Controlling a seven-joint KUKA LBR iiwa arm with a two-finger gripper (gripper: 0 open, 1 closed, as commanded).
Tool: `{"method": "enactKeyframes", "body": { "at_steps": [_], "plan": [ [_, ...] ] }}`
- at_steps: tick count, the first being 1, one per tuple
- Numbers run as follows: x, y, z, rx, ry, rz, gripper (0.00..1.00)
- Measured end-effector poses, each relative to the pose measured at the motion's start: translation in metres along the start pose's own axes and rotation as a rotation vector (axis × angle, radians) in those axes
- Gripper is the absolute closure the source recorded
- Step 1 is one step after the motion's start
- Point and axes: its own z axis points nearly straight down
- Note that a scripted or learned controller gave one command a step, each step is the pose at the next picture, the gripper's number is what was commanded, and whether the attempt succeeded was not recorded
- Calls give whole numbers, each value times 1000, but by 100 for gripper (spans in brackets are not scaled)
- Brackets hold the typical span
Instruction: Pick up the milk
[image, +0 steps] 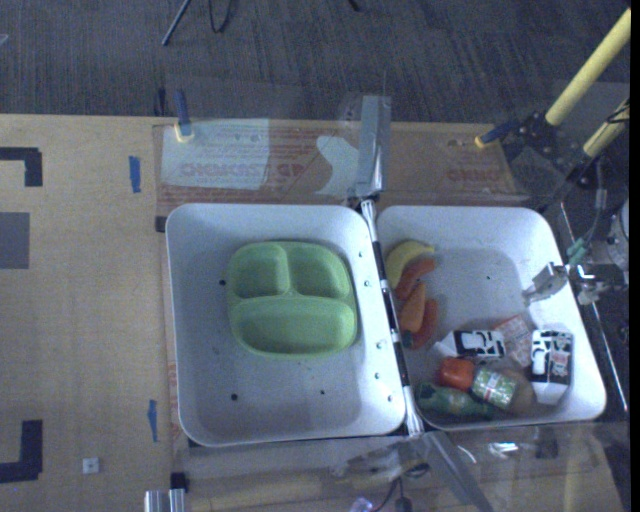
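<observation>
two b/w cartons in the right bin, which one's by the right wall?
The carton standing on end against the right bin's right wall. The other carton lies lengthwise nearer the bin's middle, above the tomato.

Pale grey metal end effector (546, 284), thin green cable (579, 246) trailing above

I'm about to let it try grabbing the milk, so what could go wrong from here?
1. Two black-and-white cartons look alike: one lying flat, one by the right bin's wall. It may pick the wrong one.
2. The flat carton touches a wrapped packet and sits close to a tomato, so fingers could catch those.
3. The wall-side carton leaves little finger room.
</observation>
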Motion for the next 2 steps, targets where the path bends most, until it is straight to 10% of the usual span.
{"method": "enactKeyframes", "body": {
  "at_steps": [1,2],
  "plan": [
    [-2,-35,94,-19,0,-99,0],
    [-5,-33,83,-27,-9,-96,100]
  ]
}}
